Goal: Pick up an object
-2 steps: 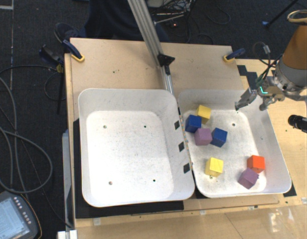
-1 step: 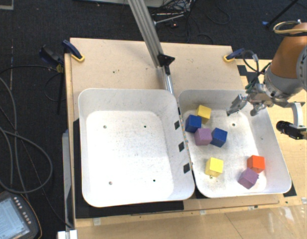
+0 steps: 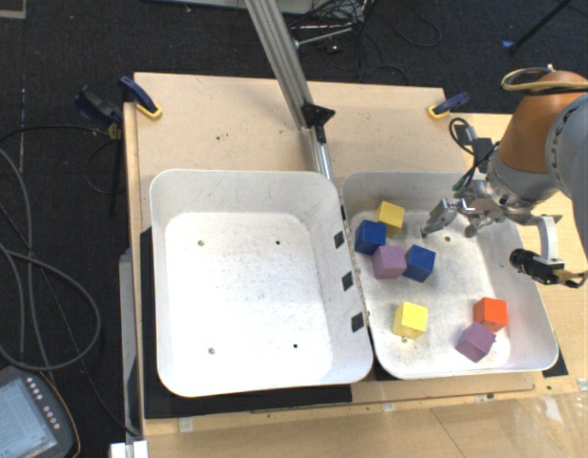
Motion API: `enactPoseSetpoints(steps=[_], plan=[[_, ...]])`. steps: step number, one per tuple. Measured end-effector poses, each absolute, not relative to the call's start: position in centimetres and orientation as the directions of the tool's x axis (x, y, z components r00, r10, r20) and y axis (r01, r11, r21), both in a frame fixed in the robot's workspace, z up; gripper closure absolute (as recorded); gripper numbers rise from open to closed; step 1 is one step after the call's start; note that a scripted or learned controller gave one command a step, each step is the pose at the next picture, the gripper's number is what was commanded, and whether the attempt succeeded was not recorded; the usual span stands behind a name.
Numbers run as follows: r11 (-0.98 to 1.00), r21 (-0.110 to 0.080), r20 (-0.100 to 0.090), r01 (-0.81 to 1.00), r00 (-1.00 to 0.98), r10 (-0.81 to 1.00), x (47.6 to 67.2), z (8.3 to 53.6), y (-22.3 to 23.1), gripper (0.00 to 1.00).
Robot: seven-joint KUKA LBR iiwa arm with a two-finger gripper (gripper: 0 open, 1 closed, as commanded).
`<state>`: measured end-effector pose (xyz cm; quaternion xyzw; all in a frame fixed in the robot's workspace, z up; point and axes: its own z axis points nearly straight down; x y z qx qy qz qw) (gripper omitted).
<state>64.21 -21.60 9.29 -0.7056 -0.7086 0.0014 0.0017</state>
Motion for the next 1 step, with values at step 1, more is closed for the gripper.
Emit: enactPoseSetpoints(steps=[1], plan=[[0.006, 0.003, -0.003, 1.0, -0.006, 1.0, 64.43, 10.76, -21.64, 1.0]])
